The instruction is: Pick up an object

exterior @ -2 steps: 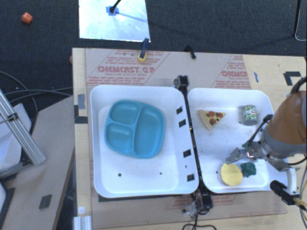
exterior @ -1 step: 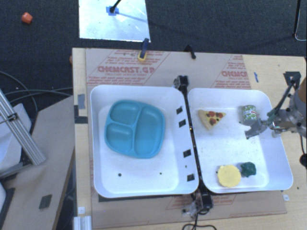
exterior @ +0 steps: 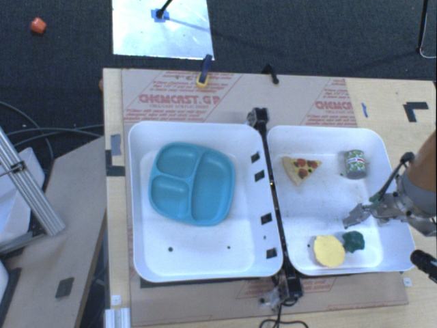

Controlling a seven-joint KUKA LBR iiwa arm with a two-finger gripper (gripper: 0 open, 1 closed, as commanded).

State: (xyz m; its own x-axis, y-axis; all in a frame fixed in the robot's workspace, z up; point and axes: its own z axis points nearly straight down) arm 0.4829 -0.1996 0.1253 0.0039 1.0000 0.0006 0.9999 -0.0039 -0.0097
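In the right bin lie a pizza slice toy, a small green and white can, a yellow round piece and a dark green piece touching it. My gripper reaches in from the right edge and hangs just above the dark green piece, toward the bin's right side. Nothing shows between its tips.
The left bin holds a blue divided plate. Black clips run along the wall between the two bins. Cardboard lies under both bins. A metal frame stands at the far left.
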